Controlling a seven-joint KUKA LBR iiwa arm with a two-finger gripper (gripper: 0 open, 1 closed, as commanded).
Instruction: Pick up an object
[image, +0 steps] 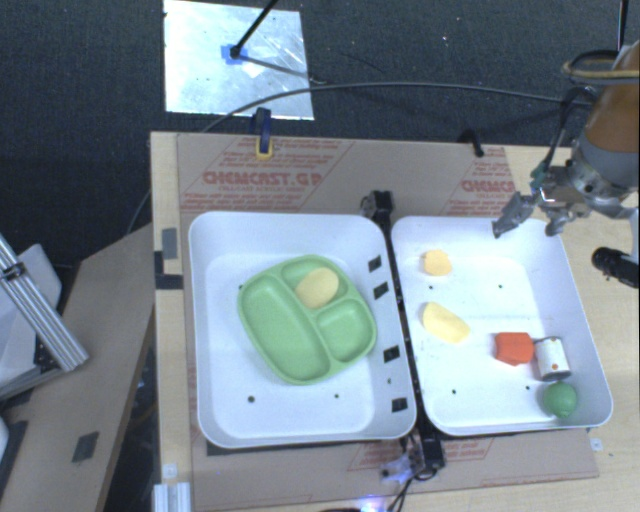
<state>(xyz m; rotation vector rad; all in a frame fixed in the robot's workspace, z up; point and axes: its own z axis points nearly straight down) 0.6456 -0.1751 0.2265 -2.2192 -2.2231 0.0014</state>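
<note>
Fingers (508, 219) of my gripper (530, 218) are spread apart, with nothing between them; they hang above the far edge of the right bin (590, 330), touching none of the pieces below.

Red lettering on the brown board (290, 170) under the bins reads "CHEMCAST GP", printed once beyond the left bin (215, 330) and again, only partly legible, beyond the right one.

Both bins are shallow, white, smooth-walled and round-cornered, and they sit side by side with black clips along the seam between them. In the right bin lie a small yellow lump (436, 263) near the far side, a longer yellow piece (445, 323) nearer the middle, and a blocky orange piece (513, 347) with a small silver cylinder (550, 358) just beside it. A round green ball (560, 398) rests in the near right corner.

In the left bin sits a pale green divided plate (285, 345) with three compartments, and a rounded yellow object (318, 288) lies in its far compartment.

My wrist is grey metal, with an orange band (612, 122) above it.
</note>
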